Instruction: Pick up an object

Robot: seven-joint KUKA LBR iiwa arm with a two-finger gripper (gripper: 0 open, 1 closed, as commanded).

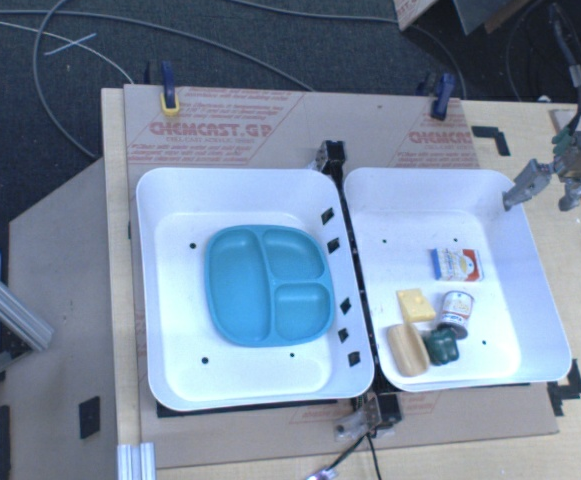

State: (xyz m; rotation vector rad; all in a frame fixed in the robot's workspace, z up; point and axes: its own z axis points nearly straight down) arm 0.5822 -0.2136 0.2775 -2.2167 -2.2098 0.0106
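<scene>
Candidate objects sit clustered in the right white bin [530, 298], toward its near half: a small flat white-blue-red packet [454, 263] lying alone nearest the bin's middle, below it a yellow cheese-like wedge block [415, 304], a small white jar with dark lid and red label [456, 310] just beside the block, a dark green rounded lump [442, 346] touching or nearly touching the jar's near side, and a tan elongated bread-like piece [406, 349] against the near-left wall, right next to the green lump. Left white bin [160, 268] holds a light blue three-compartment plastic plate [269, 284], flat, centred. Both bins rest on a pale wood worktop [90, 298] with a printed cardboard sheet [270, 118] clamped along the far edge. Gripper [548, 180] hangs over the right bin's far-right corner, well apart from all objects, nothing between its fingers; whether they are apart or together cannot be told, too small and blurred. Step, judged: pre-grasp, approach not yet made, task essentially unstarted. Next move calls for travelling left and toward the near side, picking one target, then descending. The packet looks easiest to reach since it stands clear; the jar, lump and bread piece are crowded, so a descent there risks nudging neighbours.
</scene>
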